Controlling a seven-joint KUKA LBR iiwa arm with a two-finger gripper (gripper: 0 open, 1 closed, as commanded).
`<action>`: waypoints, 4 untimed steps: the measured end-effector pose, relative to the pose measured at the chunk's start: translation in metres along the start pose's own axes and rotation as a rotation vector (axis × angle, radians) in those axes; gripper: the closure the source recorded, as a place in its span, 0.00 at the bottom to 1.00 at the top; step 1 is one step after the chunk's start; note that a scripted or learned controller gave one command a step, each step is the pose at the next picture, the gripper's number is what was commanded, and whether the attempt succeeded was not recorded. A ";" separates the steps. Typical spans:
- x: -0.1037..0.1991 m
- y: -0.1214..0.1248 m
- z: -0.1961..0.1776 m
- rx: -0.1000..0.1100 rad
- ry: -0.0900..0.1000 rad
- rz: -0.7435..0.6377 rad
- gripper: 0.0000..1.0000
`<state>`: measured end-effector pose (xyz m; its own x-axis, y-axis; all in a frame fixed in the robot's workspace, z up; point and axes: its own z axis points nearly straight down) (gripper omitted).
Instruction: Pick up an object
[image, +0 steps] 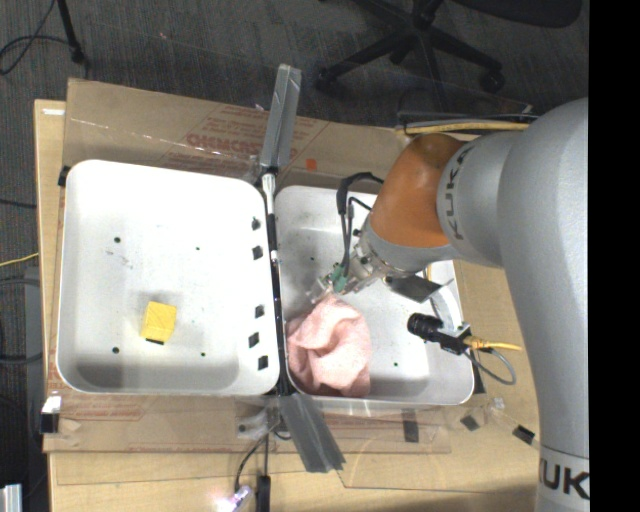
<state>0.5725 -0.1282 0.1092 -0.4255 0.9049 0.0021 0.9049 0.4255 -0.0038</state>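
The grey arm comes in from three o'clock and bends over the right bin, its orange band sitting above the wrist at roughly the bin's centre. The gripper points toward nine o'clock, its tip hanging just above the upper edge of a pink cloth. Whether the fingers are open or closed cannot be told: the tip is small and blurred, with a greenish speck at it, and nothing can be seen clamped there.

The pink cloth lies crumpled in the right bin at about seven o'clock of that bin, pressed near the wall that divides the two bins. A black cable loops from the wrist toward twelve o'clock, and a black cylindrical fitting with a yellow lead hangs off the arm at about four o'clock of the bin.

In the left bin a yellow block rests on the floor at about seven o'clock, well apart from the gripper. Both bins sit on a worktop lined with cardboard, with a grey bar running along the seam between them.
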 end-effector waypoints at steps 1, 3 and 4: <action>-0.023 0.060 -0.010 -0.003 -0.001 0.297 1.00; -0.072 0.060 -0.005 -0.001 0.001 0.646 0.00; -0.021 0.083 0.013 -0.005 -0.022 0.433 0.00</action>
<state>0.6564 -0.1121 0.0961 -0.0069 0.9998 -0.0197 1.0000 0.0070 0.0048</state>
